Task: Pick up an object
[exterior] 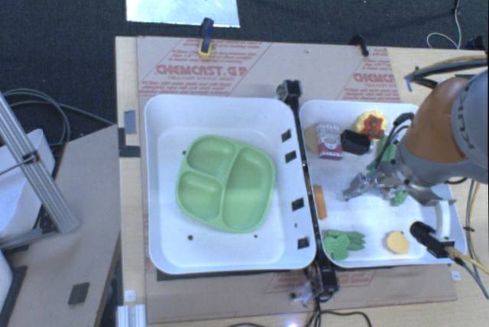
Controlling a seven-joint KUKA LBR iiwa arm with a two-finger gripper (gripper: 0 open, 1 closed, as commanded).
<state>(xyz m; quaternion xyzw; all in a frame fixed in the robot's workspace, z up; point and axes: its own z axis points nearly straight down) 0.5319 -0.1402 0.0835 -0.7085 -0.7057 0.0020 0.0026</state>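
my arm (447, 131) cut off by the frame's right edge | my gripper (357, 187) small and blurred, finger state unreadable | green thing (399, 198) beside it partly hidden under my wrist | right bin (348, 237) far-right rim covered by my arm | small box (329, 140) label too small to read

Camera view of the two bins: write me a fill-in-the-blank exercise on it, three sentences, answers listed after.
1. The green divided plate lies in the ____ bin.
2. The tool hangs over the ____ bin.
3. The round item near that bin's front edge is ____ in colour.

Missing words: left; right; yellow
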